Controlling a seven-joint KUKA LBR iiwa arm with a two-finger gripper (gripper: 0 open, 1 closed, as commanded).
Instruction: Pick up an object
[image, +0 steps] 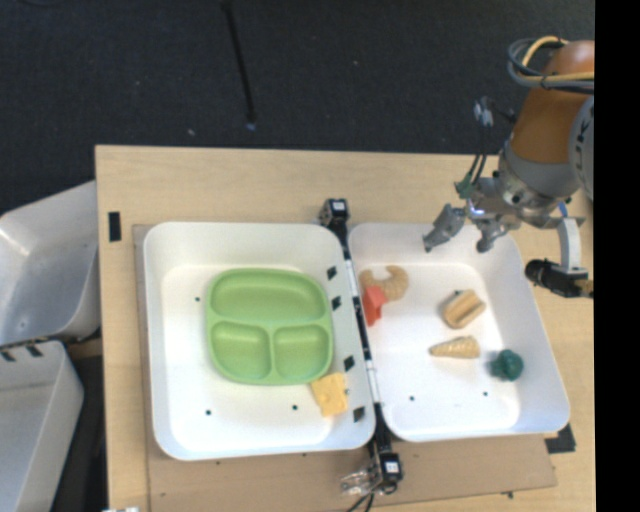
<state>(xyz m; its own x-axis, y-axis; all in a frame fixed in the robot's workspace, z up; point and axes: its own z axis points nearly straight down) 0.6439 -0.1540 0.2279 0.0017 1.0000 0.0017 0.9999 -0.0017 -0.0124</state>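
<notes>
My gripper (466, 237) hangs open above the far edge of the right bin (540, 400), its two grey fingers spread apart with nothing between them. Below it in that bin lie a tan croissant-shaped piece (388, 281), a small red piece (374, 304), a tan bread-like block (463, 308), a pale cone-shaped piece (455, 348) and a dark green ball (507, 365). The bread-like block is the closest of these to the gripper.
The left bin (170, 400) holds a green divided plate (268, 325) and a yellow cheese-like wedge (329, 394) near its front right corner. A black clip (334, 211) joins the bins at the far side. The arm's orange band (550, 115) rises at the right.
</notes>
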